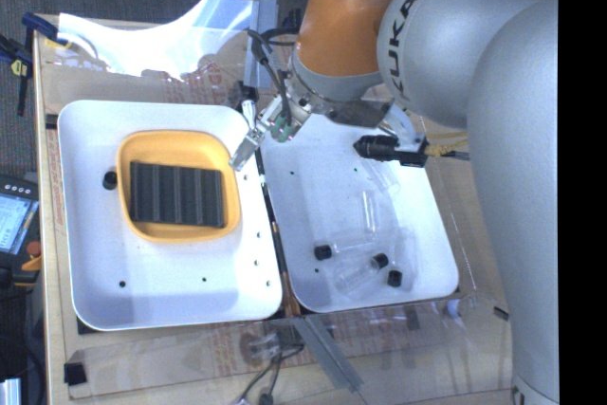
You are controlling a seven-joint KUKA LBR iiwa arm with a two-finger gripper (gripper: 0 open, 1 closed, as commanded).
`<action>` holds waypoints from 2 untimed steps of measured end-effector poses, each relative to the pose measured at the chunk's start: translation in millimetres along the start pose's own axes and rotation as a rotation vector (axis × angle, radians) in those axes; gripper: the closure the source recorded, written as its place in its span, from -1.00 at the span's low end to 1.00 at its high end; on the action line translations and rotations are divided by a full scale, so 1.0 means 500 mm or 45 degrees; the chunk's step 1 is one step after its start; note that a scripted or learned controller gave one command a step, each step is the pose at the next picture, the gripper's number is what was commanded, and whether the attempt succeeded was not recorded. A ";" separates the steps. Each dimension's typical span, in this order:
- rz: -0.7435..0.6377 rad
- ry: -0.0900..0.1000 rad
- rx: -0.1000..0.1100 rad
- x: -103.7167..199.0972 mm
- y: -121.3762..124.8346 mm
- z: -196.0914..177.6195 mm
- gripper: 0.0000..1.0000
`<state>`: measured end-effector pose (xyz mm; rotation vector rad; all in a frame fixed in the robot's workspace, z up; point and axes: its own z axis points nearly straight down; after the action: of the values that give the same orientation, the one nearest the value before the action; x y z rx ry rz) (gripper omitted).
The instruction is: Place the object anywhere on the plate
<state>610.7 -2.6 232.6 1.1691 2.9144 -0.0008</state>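
Note:
A yellow plate [142,156] with a rounded rim lies in the left white bin [95,289]. A dark grey ridged block [180,194] rests flat on the plate, covering most of its middle. My gripper [247,134] hangs over the strip between the two bins, just off the plate's upper right corner. Its two thin metal fingers [243,154] stand apart, open, with nothing between them. The gripper does not touch the block.
A small black piece [110,178] sits in the left bin beside the plate's left rim. The right bin [432,232] holds several clear vials with black caps [322,251] and a clear tube [368,209]. My arm's orange band [341,14] looms over the right bin's far edge.

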 end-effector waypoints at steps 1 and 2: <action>0.000 0.000 0.000 0.000 0.000 0.000 -1.00; 0.000 0.000 0.000 0.000 0.000 0.000 -1.00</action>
<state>610.7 -2.6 232.6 1.1690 2.9145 -0.0008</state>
